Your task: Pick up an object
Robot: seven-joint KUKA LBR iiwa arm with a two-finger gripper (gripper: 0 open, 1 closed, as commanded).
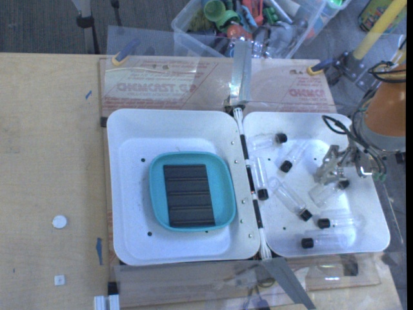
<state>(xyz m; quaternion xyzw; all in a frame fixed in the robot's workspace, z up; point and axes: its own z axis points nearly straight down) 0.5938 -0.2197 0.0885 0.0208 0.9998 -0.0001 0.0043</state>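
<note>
Gripper [330,168] lowered into right bin [377,237], presumably to pick; clear vial [324,191] just beneath jaws; jaw state indeterminable; further vials scattered nearby.

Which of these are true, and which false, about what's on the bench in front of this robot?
1. A teal tray sits in the left bin. True.
2. The clear tubes with black caps lie in the left bin. False: they lie in the right bin.
3. The gripper is over the right bin. True.
4. The teal tray holds a red ball. False: it holds a dark ridged insert.
</note>
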